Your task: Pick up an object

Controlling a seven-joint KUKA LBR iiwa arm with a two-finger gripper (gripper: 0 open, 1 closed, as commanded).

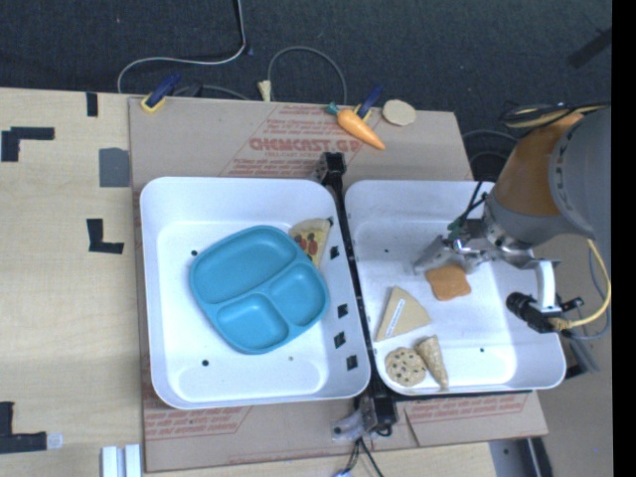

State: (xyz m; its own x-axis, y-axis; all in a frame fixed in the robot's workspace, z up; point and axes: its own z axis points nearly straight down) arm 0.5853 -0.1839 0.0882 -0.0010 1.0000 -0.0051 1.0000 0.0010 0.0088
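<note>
My gripper [444,254] hangs low in the right bin [497,366], near its middle, with the grey arm and its orange band reaching in from the right. Just below the gripper lies a small orange-brown toast-like piece [450,285], touching or nearly touching it. Nearer the front of this bin are a pale sandwich wedge [401,314], a chocolate-chip cookie [404,366] and a waffle cone [433,360]. The left bin [169,366] holds a blue divided plate [258,288], with a yellowish pizza-like slice [312,237] by its right wall.
A toy carrot [360,127] and a round beige disc [399,113] lie on the cardboard behind the bins. Black clips [332,172] join the bins along the middle divider. Cables run over the dark floor at the back, and a black cable fitting [532,311] sticks out from the arm.
</note>
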